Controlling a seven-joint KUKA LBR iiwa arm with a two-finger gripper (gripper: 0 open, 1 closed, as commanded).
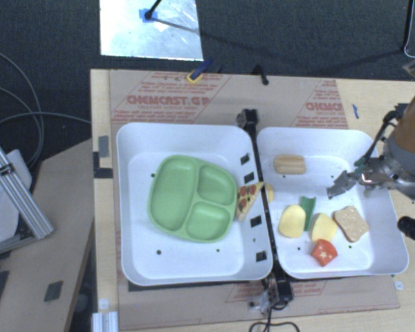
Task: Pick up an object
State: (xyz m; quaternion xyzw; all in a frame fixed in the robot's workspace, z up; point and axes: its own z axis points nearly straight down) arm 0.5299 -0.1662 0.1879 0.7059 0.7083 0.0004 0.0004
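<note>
Over the right bin point(384, 244), camera view: my hand point(340, 187) hangs just above the bread slice point(351, 223), fingers point(335, 189) spread apart, nothing between them. Bread slice, yellow pieces point(308, 221) and red piece point(324, 252) all lie loose on the bin floor, so no pick yet; descent, close and lift remain.

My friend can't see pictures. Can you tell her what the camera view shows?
A robot's hand hovers over the right white bin of toy food: a bread roll, a toast slice, yellow pieces and a red piece. The left bin holds a green divided plate, with a pizza slice on the wall between the bins.
</note>
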